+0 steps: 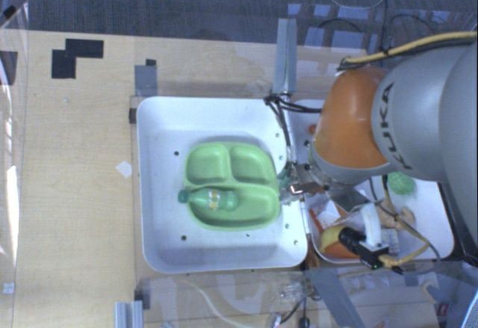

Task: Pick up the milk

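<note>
My gripper (293, 186) sits low over the dividing wall between the two bins, just right of the green plate (230, 183). The big orange-banded wrist (351, 128) hides most of it. A small white carton-like thing (372, 227), possibly the milk, lies in the right bin (441, 233) below and to the right of the gripper, partly behind cables. It is apart from the gripper. I cannot tell whether anything is between the gripper's tips.
A green bottle (211, 200) lies on its side in the plate's front compartment in the left bin (160, 169). The right bin also holds a green ball (401, 183), an orange item (336, 242) and a red-and-white packet (326, 208). Cables hang beside the wrist.
</note>
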Robot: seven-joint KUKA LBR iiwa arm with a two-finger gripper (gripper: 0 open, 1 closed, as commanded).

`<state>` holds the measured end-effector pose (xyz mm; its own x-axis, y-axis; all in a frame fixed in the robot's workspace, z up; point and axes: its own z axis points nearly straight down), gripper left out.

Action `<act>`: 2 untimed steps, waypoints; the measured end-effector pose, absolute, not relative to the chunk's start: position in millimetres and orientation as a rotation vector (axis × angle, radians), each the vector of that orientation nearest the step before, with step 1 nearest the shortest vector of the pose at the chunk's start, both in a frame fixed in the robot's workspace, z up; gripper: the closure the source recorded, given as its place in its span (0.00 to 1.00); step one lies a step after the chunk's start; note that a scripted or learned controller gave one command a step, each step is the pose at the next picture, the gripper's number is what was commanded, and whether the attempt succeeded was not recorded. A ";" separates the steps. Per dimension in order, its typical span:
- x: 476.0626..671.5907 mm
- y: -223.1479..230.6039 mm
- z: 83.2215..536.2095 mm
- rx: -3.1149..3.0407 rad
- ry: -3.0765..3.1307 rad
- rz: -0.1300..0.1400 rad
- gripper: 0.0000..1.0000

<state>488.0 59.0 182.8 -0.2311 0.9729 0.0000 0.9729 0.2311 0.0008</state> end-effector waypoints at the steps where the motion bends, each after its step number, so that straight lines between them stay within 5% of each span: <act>1: 488.1 139.0 197.0 1.867 2.526 0.001 1.00; 2: 517.8 117.4 142.9 1.888 2.512 -0.001 1.00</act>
<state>517.8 117.4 142.9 -0.2781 0.9606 -0.0001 0.9606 0.2781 -0.0011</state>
